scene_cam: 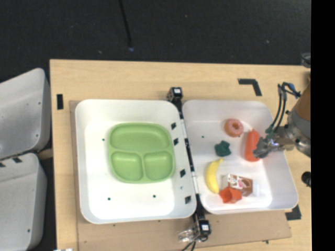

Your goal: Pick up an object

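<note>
Nearest the camera, along the front of the right bin point(282, 192), a small red-orange block point(229, 195) lies touching a flat printed packet point(242, 183) with a glossy, crinkled look. Just beside them, toward the divider, a yellow banana point(212, 175) curves smoothly and appears to be moulded plastic. Further back a small dark-green lump point(223, 148) of irregular shape is seen, and beyond it a pink ring-shaped doughnut point(233, 127) with a pale centre.

At the right of these, an orange-red cylinder point(250, 144) lies roughly upright in the view — carrot-like, smooth and matte. The gripper point(263, 148) is seen at its right flank, touching or very nearly touching it. Whether the jaws are released or clenched cannot be told, as they are small and blurred against the cylinder. Nothing is seen lifted off the bin floor, so the pick is judged not yet done — the approach is made, while closing, lifting and clearing the bin remain.

In the left bin point(84, 192) a pale-green compartment plate point(141, 151) is set, with one wide well behind two smaller ones, its rim rounded and dull. Both bins are shallow, white and hard-walled, and are carried by a light wood-grained worktop point(125, 77).
</note>
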Available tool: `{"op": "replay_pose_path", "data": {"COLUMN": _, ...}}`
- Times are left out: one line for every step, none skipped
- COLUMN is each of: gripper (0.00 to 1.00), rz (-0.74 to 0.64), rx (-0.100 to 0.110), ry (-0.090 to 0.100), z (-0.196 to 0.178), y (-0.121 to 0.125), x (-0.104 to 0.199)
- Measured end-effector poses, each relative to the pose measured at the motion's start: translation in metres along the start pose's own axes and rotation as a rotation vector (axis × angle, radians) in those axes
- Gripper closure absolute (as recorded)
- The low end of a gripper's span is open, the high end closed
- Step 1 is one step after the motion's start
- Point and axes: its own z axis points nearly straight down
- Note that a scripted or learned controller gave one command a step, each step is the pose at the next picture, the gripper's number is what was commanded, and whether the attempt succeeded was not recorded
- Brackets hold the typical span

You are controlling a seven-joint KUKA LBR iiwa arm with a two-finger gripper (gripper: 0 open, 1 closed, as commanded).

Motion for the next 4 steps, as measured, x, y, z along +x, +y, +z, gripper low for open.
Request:
{"op": "replay_pose_path", "data": {"gripper": 1.00, "rz": 0.000, "rx": 0.002, "ry": 0.001, "z": -0.033, "y": 0.002, "x": -0.001}}
{"op": "replay_pose_path", "data": {"gripper": 1.00, "rz": -0.004, "rx": 0.005, "ry": 0.003, "z": -0.027, "y": 0.018, "x": 0.052}}
{"op": "replay_pose_path", "data": {"gripper": 1.00, "rz": -0.006, "rx": 0.006, "ry": 0.005, "z": -0.029, "y": 0.027, "x": 0.115}}
{"op": "replay_pose_path", "data": {"gripper": 1.00, "rz": -0.003, "rx": 0.009, "ry": 0.004, "z": -0.027, "y": 0.025, "x": 0.160}}
